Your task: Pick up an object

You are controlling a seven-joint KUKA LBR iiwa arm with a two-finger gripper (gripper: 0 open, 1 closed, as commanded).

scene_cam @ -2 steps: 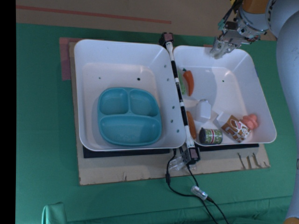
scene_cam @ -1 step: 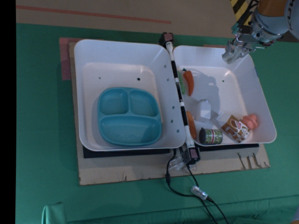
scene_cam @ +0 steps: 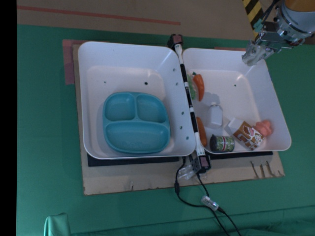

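The claw (scene_cam: pixel 255 54) hangs at 1 o'clock over the right bin (scene_cam: pixel 275 102), grip unreadable from here, so it's approach stage, next descending toward the can (scene_cam: pixel 222 143).

Below me the surface (scene_cam: pixel 44 132) is covered in green cloth, dim under soft, even light. At its middle lies a flat sheet of brown cardboard (scene_cam: pixel 133 178), frayed along its six o'clock edge, with a dark mat (scene_cam: pixel 133 159) showing just above that edge. Toward twelve o'clock the green ends and a tan floor (scene_cam: pixel 123 1) begins, crossed by a thin red line (scene_cam: pixel 98 14). At one o'clock a strip of yellow-and-black hazard tape (scene_cam: pixel 251 1) runs aslant. A fold of green cloth (scene_cam: pixel 56 225) bunches at seven o'clock.
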